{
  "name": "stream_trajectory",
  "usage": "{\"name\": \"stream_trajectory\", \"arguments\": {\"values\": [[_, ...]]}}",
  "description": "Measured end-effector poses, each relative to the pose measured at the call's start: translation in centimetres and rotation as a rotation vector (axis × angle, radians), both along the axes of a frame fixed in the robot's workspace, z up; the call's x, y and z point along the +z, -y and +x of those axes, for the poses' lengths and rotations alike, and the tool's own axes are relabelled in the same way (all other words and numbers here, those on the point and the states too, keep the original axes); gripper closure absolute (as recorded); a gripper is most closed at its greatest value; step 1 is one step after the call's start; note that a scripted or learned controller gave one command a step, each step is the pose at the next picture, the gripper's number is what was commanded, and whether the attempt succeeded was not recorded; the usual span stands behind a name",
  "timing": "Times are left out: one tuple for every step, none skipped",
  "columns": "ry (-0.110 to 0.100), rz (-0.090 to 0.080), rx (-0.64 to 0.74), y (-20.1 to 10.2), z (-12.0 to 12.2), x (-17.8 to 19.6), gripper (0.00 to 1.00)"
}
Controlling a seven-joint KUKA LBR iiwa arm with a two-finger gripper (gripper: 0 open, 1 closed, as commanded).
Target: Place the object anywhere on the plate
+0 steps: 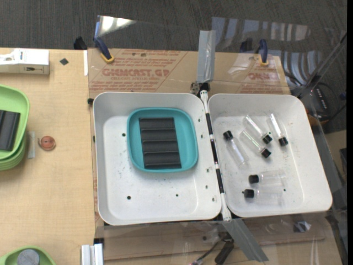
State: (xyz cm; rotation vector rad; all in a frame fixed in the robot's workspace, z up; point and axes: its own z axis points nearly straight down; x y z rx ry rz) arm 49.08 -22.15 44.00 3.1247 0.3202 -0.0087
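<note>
You see two white bins side by side at the frame's centre: the left bin (pixel 110 197) carries a teal plate (pixel 162 140) with a dark ridged insert, while clear vials with black caps (pixel 255 132) lie scattered in the right bin (pixel 309 192). You cannot tell the pincer's state. Green dishes (pixel 12 127) sit at the worktop's (pixel 49 203) left edge.

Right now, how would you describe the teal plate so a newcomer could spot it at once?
Find the left white bin of the two side by side. The teal plate lies in its upper half, a rounded square holding a dark ribbed insert; the right bin holds clear vials with black caps.
</note>
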Motion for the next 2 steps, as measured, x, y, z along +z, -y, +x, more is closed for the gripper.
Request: {"name": "stream_trajectory", "arguments": {"values": [[-0.001,0.001,-0.004,0.04,-1.12,0.02,0.0],[0.0,0.0,0.0,0.0,-0.42,0.01,0.0]]}}
